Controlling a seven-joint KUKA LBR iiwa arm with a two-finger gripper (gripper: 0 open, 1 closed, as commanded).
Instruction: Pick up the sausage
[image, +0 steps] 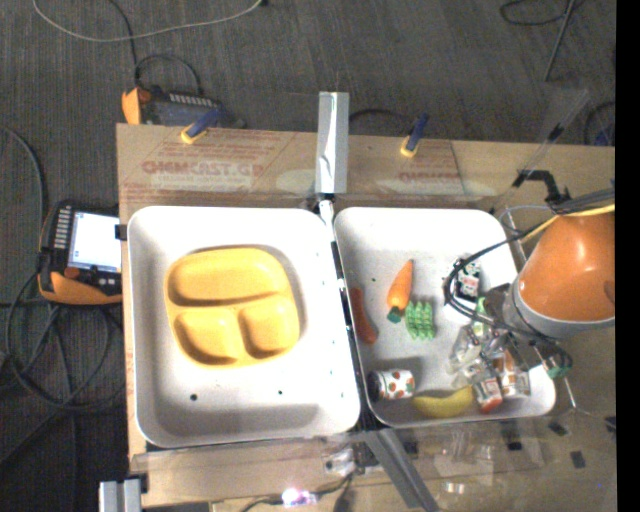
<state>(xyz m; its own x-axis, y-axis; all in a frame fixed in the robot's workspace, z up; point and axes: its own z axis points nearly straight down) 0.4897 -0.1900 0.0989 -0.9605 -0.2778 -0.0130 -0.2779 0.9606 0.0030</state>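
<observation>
Approaching stage: sausage (362, 316) not yet grasped, lying along the right bin (440, 222) left wall.
Gripper (490, 365) is seen near the bin's right edge; finger state cannot be told; travel leftward is judged necessary.

There are two white bins: the left bin (150, 400) and the right bin (400, 225). In the left bin sits one yellow tray (235, 305) with three hollows. In the right bin, to the right of the tray, there are one sausage (362, 315), one carrot (400, 287), one green block (420, 320), one small can (393, 384) and one banana (443, 402), and there is one gripper (480, 360) past the green block.
</observation>
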